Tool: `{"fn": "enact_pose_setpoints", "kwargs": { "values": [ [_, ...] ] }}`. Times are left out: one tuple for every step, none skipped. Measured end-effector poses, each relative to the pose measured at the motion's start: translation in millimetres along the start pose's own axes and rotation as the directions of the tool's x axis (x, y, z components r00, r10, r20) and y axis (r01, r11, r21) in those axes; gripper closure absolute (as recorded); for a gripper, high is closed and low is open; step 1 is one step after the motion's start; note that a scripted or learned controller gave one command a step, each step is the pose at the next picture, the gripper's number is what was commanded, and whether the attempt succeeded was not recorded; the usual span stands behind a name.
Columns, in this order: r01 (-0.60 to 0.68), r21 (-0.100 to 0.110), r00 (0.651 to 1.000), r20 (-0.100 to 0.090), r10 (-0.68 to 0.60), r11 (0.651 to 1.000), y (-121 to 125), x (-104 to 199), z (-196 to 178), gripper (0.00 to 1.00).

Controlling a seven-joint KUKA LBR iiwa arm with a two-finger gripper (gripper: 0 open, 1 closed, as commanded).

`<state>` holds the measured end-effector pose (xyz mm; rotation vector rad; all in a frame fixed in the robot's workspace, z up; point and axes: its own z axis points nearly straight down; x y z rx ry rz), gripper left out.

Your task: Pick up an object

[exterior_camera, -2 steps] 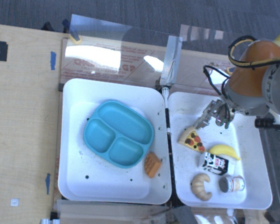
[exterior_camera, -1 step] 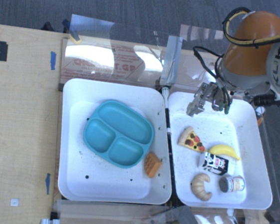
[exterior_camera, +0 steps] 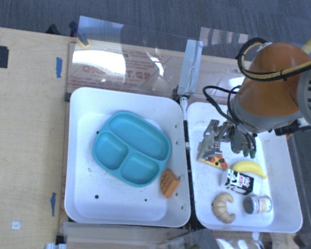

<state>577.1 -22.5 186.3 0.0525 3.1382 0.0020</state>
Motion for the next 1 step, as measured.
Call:
{"fn": "enact_pose_setpoints", "kwargs": {
  "values": [
    [-0.07, -0.002, 0.998, 0.0, 0.07, 0.998, 80.1, 78.1, 0.8, 1.0]
  ]
}}
